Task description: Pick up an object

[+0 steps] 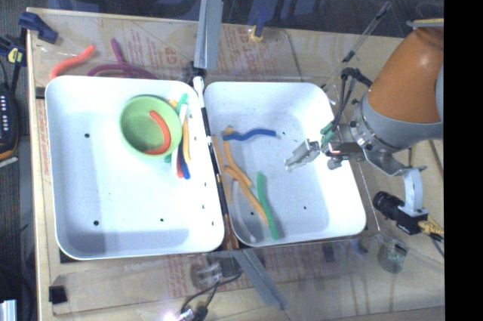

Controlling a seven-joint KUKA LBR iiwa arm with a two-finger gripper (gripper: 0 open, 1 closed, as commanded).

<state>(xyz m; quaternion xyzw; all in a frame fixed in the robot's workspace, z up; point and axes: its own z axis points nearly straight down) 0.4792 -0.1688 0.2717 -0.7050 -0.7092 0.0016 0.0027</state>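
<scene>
The hand (300, 155) hovers over the right bin (343, 217), fingers slightly apart, holding nothing.

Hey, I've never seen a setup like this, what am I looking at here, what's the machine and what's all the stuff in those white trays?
One camera looks down at a slant on a bench with two shallow white trays. The grey and orange thing on the right is a robot arm; its gripper hangs over the right tray, with nothing visibly held. That tray holds a blue strip, an orange strip and a green strip. The left tray holds a green bowl with a red piece inside, plus colourful sticks beside it. The robot is meant to pick something up.
</scene>
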